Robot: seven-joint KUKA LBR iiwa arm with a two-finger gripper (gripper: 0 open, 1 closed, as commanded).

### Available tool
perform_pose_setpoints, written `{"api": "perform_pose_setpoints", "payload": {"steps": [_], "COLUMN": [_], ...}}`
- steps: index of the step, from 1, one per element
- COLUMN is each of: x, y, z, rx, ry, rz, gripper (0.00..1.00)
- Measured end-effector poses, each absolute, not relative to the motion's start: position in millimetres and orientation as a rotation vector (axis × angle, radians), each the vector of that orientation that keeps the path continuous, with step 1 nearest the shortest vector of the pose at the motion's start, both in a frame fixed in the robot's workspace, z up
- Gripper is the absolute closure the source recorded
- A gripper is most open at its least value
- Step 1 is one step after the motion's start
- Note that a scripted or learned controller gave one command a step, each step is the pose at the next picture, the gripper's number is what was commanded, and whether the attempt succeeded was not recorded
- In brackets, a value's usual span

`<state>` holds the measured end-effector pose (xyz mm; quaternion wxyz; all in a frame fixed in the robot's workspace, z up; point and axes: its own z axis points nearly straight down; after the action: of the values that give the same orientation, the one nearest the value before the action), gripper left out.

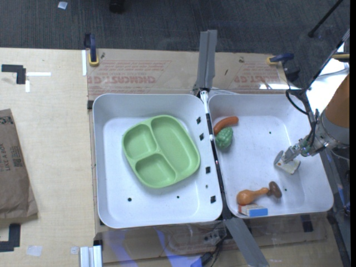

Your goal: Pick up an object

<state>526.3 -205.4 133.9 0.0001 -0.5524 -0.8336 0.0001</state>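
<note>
Camera view from above, at a slant: arm [328, 133] cut off by the right edge, orange band only partly in frame. Gripper [287, 161] low over the right bin [311, 202], near its right wall, blurred and small. Jaws hard to read at this size: released or clenched, cannot tell. Just under the tip, a small pale object [291, 168], touching or nearly touching the gripper; grasped or merely lying on the bin floor, cannot tell. Shape and make of it unclear too.

Elsewhere in the right bin, well apart from the gripper: an orange-red sausage-shaped toy [226, 122] against the left wall, with a green crumpled lump [224, 139] touching it just below. Toward the near wall, an orange drumstick-shaped toy [252, 195] with a dark brown knob [274, 189] at its right end; joined or separate, not clear. Beside it, at the near rim, a small blue-and-white box [254, 211] with a red edge.

Left bin [105, 204]: a green divided plate [161, 151], three compartments, lying flat and turned at an angle.

Between the bins, a grey bar [207, 60] running back over cardboard [144, 74]. On the surface [55, 121] at far left, a brown paper bag [14, 166], partly cut off.
</note>
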Motion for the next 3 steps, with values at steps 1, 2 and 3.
{"api": "perform_pose_setpoints", "payload": {"steps": [1, 2, 3], "x": [568.8, 568.8, 592.8], "y": [-155, -155, -222], "z": [91, 92, 146], "rx": [-2.071, -2.071, -2.016], "ry": [-2.363, -2.362, -2.413], "rz": [0.001, 0.001, 0.001], "gripper": [1.00, 0.00, 0.00]}}
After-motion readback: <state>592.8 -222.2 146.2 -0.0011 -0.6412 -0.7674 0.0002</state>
